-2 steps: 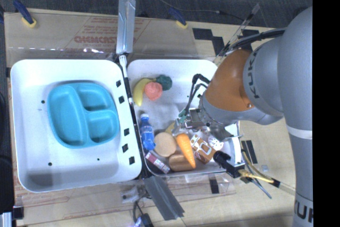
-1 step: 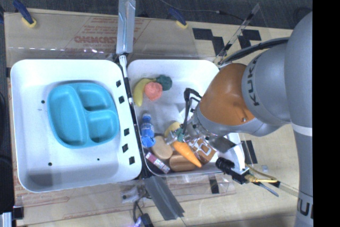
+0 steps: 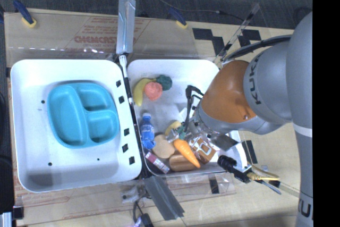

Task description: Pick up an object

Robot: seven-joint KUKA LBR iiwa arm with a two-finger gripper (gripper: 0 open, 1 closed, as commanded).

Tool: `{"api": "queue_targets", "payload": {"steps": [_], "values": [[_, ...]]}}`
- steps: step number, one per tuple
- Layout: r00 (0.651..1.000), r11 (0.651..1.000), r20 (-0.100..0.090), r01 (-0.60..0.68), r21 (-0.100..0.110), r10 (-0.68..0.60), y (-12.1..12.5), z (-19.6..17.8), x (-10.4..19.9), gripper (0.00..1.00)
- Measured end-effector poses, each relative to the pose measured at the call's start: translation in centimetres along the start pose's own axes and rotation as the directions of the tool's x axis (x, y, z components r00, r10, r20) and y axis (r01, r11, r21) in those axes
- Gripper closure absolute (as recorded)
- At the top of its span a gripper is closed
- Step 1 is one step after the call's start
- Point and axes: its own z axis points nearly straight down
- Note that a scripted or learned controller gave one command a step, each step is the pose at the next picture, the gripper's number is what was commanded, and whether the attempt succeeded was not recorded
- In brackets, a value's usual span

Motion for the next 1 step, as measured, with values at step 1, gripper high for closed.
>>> {"api": "queue_targets", "payload": {"steps": [1], "values": [[1.000,1.000,-0.011,-0.005,0.019,0.005,5.57,-8.37,6.91,1.00]]}}
